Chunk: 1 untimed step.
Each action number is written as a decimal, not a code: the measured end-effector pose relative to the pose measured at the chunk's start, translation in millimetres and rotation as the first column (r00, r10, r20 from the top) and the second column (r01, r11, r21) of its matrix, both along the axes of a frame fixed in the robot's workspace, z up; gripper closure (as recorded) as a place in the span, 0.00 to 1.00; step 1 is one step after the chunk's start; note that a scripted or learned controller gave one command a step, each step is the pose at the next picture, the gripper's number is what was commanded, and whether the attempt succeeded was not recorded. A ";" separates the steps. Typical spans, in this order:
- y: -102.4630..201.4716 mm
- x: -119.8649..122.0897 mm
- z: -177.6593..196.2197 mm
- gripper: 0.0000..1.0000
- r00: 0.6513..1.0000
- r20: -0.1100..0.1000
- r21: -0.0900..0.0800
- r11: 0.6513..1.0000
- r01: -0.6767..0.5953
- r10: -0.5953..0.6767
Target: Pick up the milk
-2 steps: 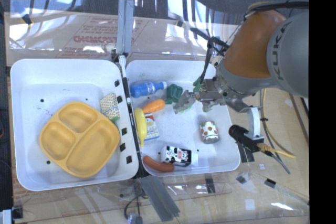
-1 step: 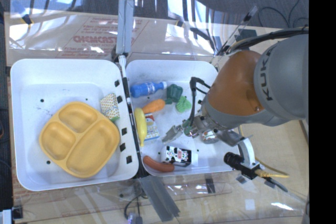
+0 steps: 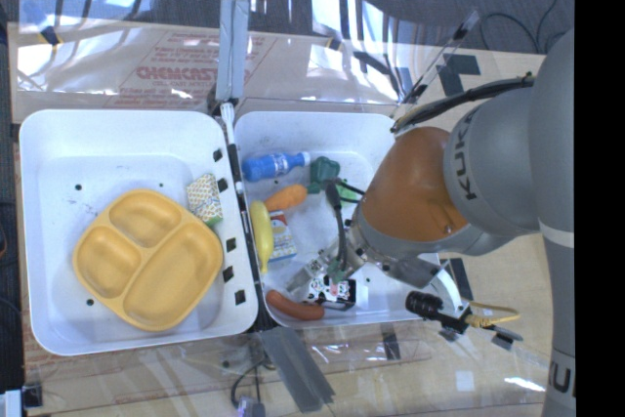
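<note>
A small white carton with black patches and a red mark, which I take for the milk [image 3: 333, 291], lies near the front wall of the right bin [image 3: 293, 127]. My gripper [image 3: 330, 267] hangs right over its rear edge, reaching in below the orange band of the arm [image 3: 415, 190]. The arm's bulk hides the right half of this bin. From this angle the gripper and the carton overlap, and I cannot tell whether they touch.
In the right bin lie a blue bottle [image 3: 273, 165], a green piece [image 3: 324, 173], a carrot [image 3: 286, 198], a banana [image 3: 261, 234], a small red-white box [image 3: 282, 237] and a hot dog [image 3: 294, 307]. The left bin [image 3: 59, 142] holds a yellow divided plate [image 3: 146, 257] and a patterned wedge [image 3: 204, 197].
</note>
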<state>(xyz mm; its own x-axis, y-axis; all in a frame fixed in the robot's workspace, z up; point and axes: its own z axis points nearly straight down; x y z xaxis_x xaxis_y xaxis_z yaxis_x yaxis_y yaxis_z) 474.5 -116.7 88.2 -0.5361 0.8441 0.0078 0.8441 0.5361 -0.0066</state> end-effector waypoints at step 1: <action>0.4 -1.2 6.8 1.00 1.000 -0.007 0.002 1.000 -0.003 0.003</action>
<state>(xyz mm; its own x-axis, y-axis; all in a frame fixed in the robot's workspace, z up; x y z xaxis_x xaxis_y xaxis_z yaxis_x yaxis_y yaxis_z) 473.3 -116.3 95.0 -0.5387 0.8424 0.0134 0.8424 0.5388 -0.0112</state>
